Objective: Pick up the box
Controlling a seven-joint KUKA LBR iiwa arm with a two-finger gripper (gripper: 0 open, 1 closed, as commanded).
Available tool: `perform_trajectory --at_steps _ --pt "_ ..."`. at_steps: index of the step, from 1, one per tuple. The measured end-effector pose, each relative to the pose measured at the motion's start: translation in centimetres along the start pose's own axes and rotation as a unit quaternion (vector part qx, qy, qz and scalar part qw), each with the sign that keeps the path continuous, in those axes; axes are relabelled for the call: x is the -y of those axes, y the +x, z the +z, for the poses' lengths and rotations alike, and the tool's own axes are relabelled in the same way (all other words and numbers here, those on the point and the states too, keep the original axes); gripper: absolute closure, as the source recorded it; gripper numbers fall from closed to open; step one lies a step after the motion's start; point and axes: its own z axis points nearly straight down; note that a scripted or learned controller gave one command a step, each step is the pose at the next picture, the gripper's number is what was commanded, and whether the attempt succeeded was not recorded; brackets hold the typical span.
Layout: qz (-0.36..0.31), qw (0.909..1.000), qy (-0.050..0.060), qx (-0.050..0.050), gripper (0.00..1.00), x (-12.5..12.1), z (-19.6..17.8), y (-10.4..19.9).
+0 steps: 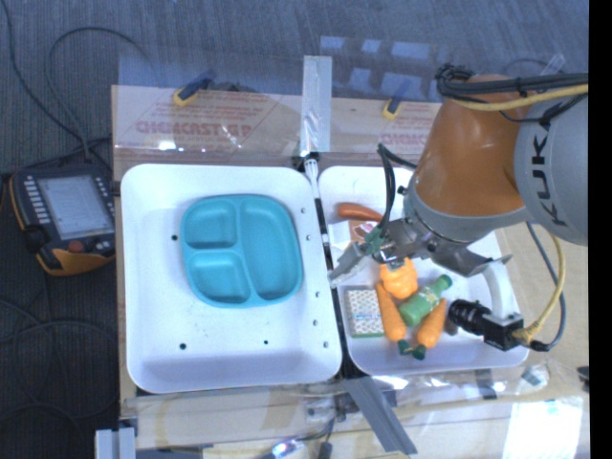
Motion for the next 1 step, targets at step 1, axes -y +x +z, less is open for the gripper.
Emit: perform_trajectory --at_steps 1 --pt "0.000 1.0000 0.000 0.000 0.00 0.00 0.00 0.00"
